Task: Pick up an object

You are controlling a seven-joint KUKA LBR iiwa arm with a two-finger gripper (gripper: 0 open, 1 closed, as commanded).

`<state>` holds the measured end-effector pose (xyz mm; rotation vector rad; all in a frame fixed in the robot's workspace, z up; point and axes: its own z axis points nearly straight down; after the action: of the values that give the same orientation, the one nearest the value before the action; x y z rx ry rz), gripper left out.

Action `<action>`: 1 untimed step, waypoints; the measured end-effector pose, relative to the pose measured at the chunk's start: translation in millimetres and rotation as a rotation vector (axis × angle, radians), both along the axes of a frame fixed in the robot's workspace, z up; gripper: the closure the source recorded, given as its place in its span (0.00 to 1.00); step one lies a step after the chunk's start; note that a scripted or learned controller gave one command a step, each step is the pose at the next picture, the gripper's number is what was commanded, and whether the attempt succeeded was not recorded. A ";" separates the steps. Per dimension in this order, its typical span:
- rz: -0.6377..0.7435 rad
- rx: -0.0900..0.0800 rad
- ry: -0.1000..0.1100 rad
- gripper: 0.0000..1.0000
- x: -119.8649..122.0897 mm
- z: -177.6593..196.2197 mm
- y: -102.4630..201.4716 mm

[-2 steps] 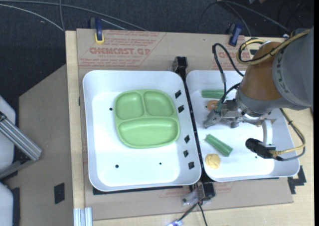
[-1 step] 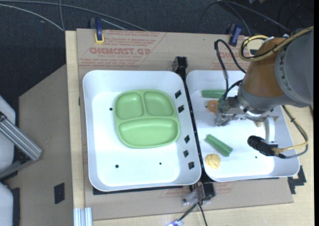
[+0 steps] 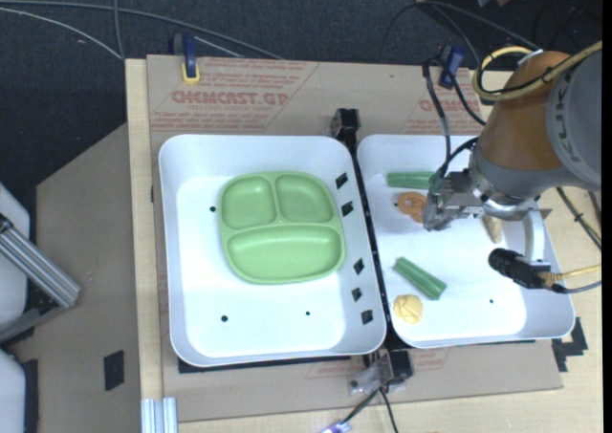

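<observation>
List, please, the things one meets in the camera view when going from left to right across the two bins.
Green divided plate → yellow piece → green block → gripper, low over the right bin.

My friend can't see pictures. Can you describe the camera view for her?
A grey and orange robot arm's gripper hangs over the right white bin, beside an orange piece, green sticks and a yellow lump. The left bin holds a green divided plate.

1. My bench is a board of brown printed cardboard.
2. Two shallow white bins rest on it side by side, touching along a black divider: the left bin and the right bin.
3. A blue clamp grips its far edge.
</observation>
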<state>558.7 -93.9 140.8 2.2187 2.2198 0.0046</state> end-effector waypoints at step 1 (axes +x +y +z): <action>0.000 -0.001 -0.003 1.00 -1.5 64.3 -1.2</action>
<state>557.3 -95.1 205.0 2.2166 2.2186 0.0069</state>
